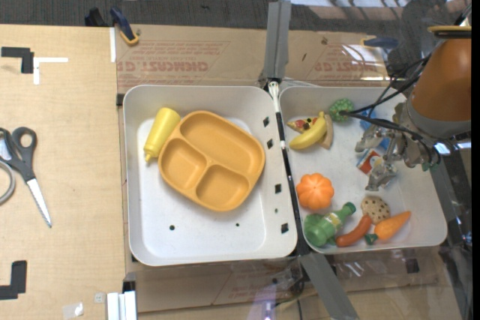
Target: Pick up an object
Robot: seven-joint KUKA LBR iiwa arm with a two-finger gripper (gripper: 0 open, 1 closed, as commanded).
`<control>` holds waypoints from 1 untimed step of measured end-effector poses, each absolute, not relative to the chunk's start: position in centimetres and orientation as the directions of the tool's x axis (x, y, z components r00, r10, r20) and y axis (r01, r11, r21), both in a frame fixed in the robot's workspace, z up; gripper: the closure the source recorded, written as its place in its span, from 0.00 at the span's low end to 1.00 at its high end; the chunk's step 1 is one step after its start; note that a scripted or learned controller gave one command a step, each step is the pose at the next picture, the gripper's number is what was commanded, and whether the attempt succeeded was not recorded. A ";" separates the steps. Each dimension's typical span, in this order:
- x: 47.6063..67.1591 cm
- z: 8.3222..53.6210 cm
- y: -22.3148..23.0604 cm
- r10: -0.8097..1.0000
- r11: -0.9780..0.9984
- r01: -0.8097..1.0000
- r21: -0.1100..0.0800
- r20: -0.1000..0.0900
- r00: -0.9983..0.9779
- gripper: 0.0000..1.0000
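My gripper [377,159] hangs over the right side of the right bin [429,236], reaching in from the right under the orange wrist band. Its fingers [370,140] stand apart, open, with nothing held. A small red and blue piece [367,162] lies on the bin floor just beside them. Left of the gripper lie a banana [312,133] and a green toy [342,109]. Nearer the front sit an orange fruit [316,191], a green bottle [325,226], a red pepper [353,233], a speckled cookie [375,207] and a carrot [391,225].
The left bin [142,236] holds a yellow divided plate [211,160] and a yellow bottle [160,133]. A divider rim [283,161] separates the bins. Scissors [27,170] lie on the wooden bench at far left. Cables trail above the gripper.
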State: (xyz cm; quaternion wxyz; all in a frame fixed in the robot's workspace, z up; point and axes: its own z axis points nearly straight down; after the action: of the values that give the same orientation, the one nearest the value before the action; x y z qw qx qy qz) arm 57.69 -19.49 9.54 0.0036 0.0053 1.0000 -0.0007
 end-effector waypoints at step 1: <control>60.4 9.5 -22.1 -0.078 0.997 -0.078 -0.002 -0.008 -0.997 0.00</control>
State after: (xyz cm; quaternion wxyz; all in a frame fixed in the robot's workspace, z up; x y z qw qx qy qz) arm 60.40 -22.13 9.46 0.0040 -0.0389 0.9992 -0.0011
